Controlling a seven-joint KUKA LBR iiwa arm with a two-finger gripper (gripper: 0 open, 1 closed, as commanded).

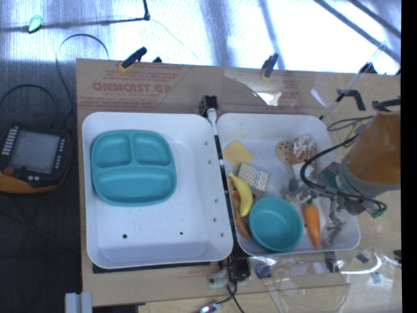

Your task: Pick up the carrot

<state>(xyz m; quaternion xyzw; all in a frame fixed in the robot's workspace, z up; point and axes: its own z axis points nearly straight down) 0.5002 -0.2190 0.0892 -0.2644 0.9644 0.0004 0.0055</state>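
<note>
The carrot (313,224) is small and orange, with its green end pointing away from me. It lies in the right bin (273,124) near the front right corner, just right of a blue bowl (275,222). The grey arm, with its orange band (380,150), comes in from the right over that corner. Its gripper (324,206) hangs low right above and beside the carrot's far end, with metal parts on both sides of the carrot. Cables and the wrist hide how it stands on the carrot.
The right bin also holds a banana (242,195), a yellow block (238,152), a checkered piece (253,176), a frosted pastry (297,150) and an orange-red item (240,225) by the divider. In the left bin (195,194) lies a teal divided plate (132,166).
</note>
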